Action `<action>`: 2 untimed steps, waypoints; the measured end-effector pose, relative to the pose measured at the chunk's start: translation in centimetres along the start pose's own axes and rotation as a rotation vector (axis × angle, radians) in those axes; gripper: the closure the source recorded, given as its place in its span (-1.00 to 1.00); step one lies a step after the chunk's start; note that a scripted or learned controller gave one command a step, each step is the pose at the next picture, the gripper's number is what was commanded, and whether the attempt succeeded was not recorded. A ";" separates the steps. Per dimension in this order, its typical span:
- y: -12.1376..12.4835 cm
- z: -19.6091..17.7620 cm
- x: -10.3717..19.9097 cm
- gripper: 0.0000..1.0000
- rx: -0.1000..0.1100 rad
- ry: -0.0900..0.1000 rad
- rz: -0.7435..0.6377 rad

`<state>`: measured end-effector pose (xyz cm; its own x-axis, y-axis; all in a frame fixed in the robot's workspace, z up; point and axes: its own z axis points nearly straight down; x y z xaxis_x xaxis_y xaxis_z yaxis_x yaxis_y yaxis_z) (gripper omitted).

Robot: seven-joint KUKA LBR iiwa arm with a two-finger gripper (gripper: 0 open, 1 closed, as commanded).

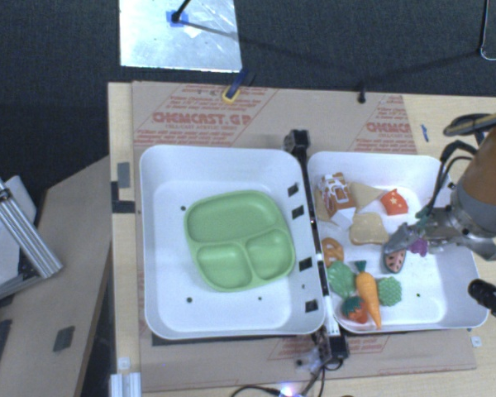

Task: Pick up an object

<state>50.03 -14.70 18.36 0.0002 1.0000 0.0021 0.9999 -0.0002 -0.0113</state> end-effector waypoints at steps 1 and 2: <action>0.3 -0.6 0.0 -1.00 -0.013 -0.003 -0.003; -0.3 4.5 -0.8 -1.00 -0.008 -0.001 -0.001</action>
<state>49.64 -15.45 13.83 -0.0006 1.0000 0.0008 1.0000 0.0006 -0.0033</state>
